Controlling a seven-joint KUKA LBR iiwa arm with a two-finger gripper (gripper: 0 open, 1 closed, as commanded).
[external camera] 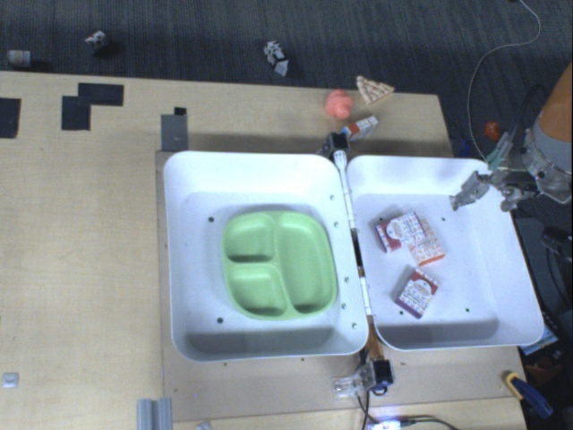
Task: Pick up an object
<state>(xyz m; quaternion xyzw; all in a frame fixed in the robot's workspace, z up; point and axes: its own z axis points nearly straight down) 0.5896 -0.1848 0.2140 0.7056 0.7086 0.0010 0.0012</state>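
Pale wood makes up the surface (81,267) we look down on, with dark carpet beyond its far edge. Two shallow white bins sit side by side on it. We see the left bin (192,240) holding a light green divided tray (279,262) with three compartments, lying flat near the bin's middle. We find the right bin (483,267) carrying three small red-and-white packets: one packet (401,231) toward the far left of the bin, a second, smaller packet (429,252) just beside it on its right, seemingly touching it, and a third packet (416,293) lying apart, nearer the front.

We see the arm (555,124) coming in from the right, its gripper (488,189) hovering over the far right corner of the right bin, well apart from all three packets. Its fingers (466,193) appear spread, with nothing between them.

Beyond the bins, on the surface's far edge, we note a pink ball (338,105), a wedge-shaped toy (374,90) and a small tube-like item (363,128). Black tape patches (89,104) mark the wood at the left.
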